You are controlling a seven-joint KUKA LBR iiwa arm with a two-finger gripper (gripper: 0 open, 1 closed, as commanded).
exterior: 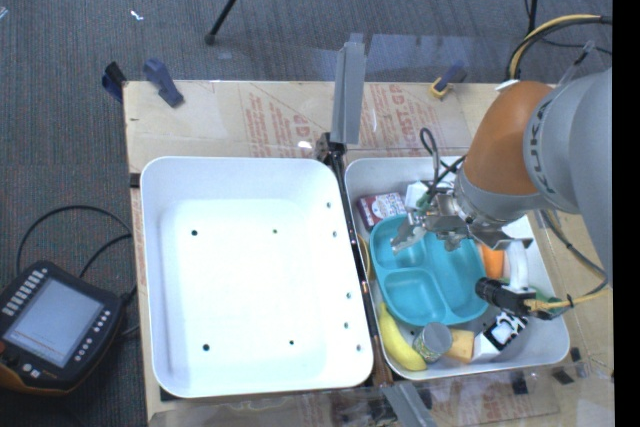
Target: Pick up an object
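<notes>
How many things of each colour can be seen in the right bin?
Blue: 1, divided tray
Yellow: 1, banana
Grey: 1, can
Dark red: 1, packet
Orange: 1, small thing
Total: 5 that I can tell apart.

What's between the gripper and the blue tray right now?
Nothing visible. The gripper sits directly over the upper left rim of the blue tray in the right bin. The banana and can lie at the tray's lower edge, away from the gripper.
</notes>
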